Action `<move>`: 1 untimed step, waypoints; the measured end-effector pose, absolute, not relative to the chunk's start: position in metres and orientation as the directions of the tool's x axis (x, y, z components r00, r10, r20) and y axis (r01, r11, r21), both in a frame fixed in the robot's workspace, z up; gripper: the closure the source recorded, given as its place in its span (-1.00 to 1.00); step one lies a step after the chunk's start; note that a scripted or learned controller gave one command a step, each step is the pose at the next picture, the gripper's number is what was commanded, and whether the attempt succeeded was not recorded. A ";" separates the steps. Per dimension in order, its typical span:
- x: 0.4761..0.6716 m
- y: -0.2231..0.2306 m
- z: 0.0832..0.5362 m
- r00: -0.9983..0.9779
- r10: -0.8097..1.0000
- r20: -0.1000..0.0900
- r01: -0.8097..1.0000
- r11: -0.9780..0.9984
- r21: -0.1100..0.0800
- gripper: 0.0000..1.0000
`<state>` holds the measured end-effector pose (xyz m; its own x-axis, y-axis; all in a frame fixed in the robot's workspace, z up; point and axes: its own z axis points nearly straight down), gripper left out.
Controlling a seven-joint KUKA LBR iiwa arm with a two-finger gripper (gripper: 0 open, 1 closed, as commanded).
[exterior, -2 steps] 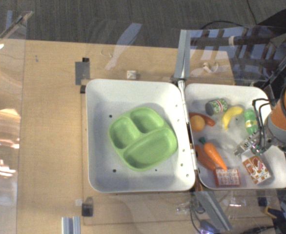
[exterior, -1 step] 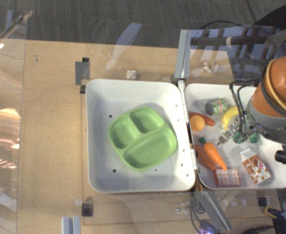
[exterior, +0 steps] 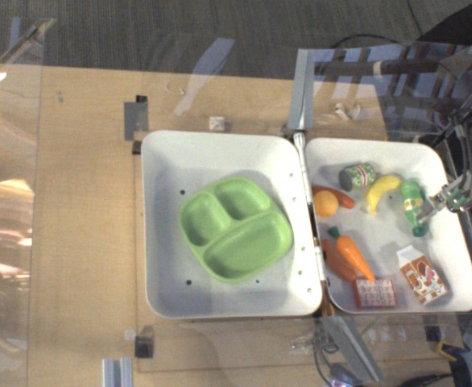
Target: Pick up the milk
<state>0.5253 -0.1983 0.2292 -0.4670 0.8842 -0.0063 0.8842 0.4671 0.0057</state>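
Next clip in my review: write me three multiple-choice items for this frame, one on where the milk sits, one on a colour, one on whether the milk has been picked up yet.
1. Where is the milk carton?
A. on the green plate
B. in the right bin, near its front right corner
C. on the bench outside the bins

2. What colour is the divided plate in the left bin?
A. green
B. red
C. blue

3. What is the state of the milk carton?
A. lifted above the bin
B. standing on the plate
C. lying on the floor of the right bin, apart from the claw

Answers:
1 B: the carton lies beside the pink box, low in that bin.
2 A: the plate is light green all over.
3 C: the claw is up by the green bottle, with bare bin floor between it and the carton.
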 end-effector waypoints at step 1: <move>0.507 -0.147 0.112 -0.536 0.844 -0.003 0.844 0.536 0.004 1.00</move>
